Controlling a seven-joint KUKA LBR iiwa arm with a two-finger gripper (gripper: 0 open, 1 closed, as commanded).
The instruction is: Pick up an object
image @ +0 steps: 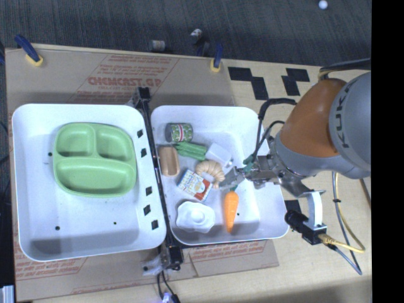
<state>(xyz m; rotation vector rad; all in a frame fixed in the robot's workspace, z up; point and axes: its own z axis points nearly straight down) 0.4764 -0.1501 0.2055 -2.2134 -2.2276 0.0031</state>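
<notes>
Across the left bin (25, 169) we see a green divided plate (95, 158). Toward the right bin's (252, 115) front edge lies the carrot (230, 210), probably light, stiff and smooth; we would grip its thick upper end. Just above it hangs the gripper (235, 177); we cannot tell its state.

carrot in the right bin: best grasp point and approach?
Grip the carrot across its thick orange middle, coming straight down from above. It lies flat, lengthwise toward the bin's near wall, green top pointing at the tool. Its long sides look free: the white bottle lies off to one side. Avoid the narrow tip; it would likely slip.
</notes>
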